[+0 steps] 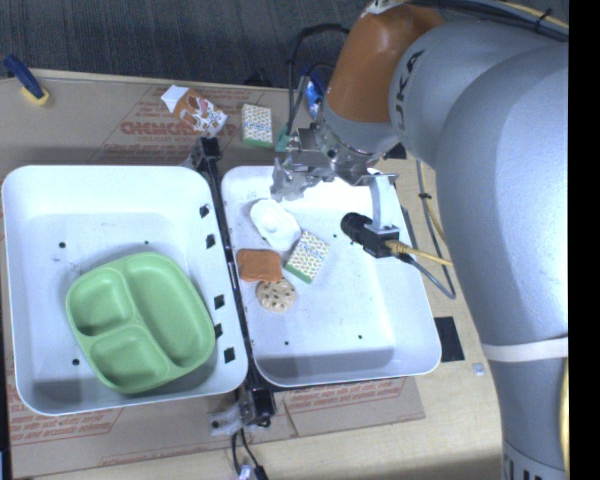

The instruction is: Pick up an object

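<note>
Above white object point(273, 221), gripper point(288, 183)

Lighting: bright, even, overhead.
Glare is washing out the right bin point(400, 338) floor just below the gripper point(292, 180); soft shadows are pooling there; focus is holding slightly soft.

Right bin point(410, 338), left part: white rounded object point(273, 221) at the top, green-white patterned packet point(308, 257) tilted just beside it, brown bread-like slab point(259, 264) below, round speckled cookie point(275, 295) touching the slab's lower edge.
</note>
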Action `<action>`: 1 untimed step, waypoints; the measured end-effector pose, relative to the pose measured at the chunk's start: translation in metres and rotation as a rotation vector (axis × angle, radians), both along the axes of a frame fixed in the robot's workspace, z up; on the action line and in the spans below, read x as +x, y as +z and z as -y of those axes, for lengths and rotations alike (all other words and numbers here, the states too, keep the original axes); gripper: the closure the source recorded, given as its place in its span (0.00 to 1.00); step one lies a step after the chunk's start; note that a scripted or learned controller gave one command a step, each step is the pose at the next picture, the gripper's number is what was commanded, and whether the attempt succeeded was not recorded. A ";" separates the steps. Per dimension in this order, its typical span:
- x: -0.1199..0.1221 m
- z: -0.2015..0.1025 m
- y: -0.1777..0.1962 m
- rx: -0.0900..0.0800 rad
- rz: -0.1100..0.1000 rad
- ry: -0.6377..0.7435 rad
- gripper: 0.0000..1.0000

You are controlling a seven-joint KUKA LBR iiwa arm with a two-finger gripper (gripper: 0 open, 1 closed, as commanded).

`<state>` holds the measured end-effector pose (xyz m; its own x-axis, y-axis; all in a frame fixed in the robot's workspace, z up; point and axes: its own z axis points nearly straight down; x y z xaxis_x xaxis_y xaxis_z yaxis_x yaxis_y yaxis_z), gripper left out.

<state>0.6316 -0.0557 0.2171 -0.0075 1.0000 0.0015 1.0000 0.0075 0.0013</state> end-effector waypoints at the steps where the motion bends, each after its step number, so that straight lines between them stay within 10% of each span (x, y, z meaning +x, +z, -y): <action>1: -0.064 -0.017 0.017 -0.002 -0.004 -0.002 1.00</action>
